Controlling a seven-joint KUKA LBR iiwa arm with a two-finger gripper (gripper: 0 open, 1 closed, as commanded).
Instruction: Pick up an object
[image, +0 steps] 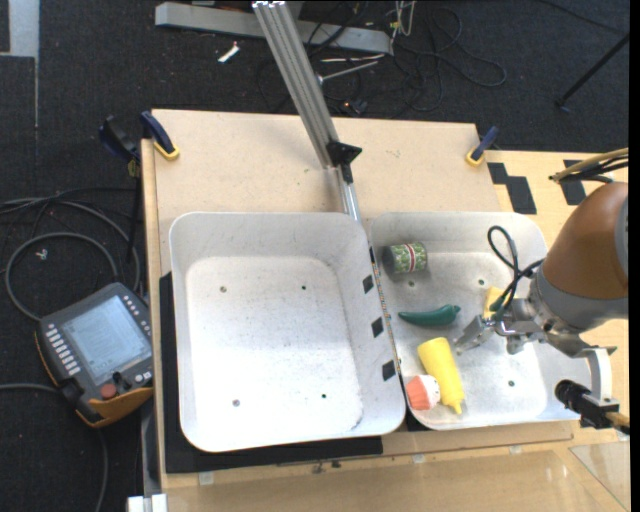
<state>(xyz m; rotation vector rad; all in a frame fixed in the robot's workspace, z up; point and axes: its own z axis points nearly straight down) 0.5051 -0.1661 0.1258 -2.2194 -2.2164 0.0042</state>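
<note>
Just left of fingers (478, 333): green pepper (430, 316)

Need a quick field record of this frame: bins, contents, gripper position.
left bin: bare white floor
right bin: holds all objects seen
green can: on its side, near the bin's back left
green pepper-shaped toy: mid-bin, below the can
yellow bottle: lying flat, front of bin
red and white item: touching the bottle's left side
gripper: low in right bin, right of the pepper toy, nothing seen between fingers
</note>
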